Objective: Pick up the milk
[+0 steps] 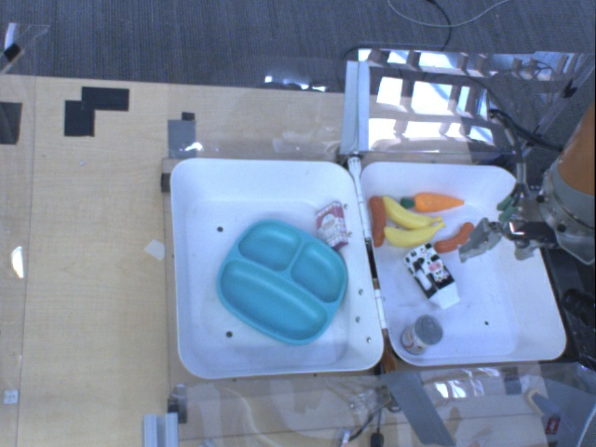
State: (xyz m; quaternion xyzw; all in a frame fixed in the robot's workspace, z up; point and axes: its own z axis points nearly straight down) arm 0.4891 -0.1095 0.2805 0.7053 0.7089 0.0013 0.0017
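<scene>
Nearest the camera, in the right-hand shallow white bin [531, 343], we see a small round grey-lidded can [424, 331] by the front-left corner. Just behind it lies the milk, a small white carton with black cow patches [431, 275], resting on its side and tilted, on the bin floor left of centre. The two-finger gripper [480, 240] on the grey arm [568, 203] hangs to the right of the carton and slightly beyond it, near but apart from it; we cannot tell whether its fingers are spread or pressed together. An orange-red sausage-shaped toy [455, 238] lies just left of the gripper's tip. Farther back we find two yellow bananas [413, 223], an orange carrot [438, 202] and a reddish sausage [377, 220] along the left wall.

In the left-hand shallow white bin [200, 250] we see a turquoise three-compartment plastic plate [282, 281], with a small red-and-white packet [332, 224] touching its far right edge.

Both bins sit on a pale wooden bench [84, 268] bearing black square markers [93, 108]. Beyond it lies grey carpet [233, 17], crossed by a thin white cable [466, 12].
</scene>
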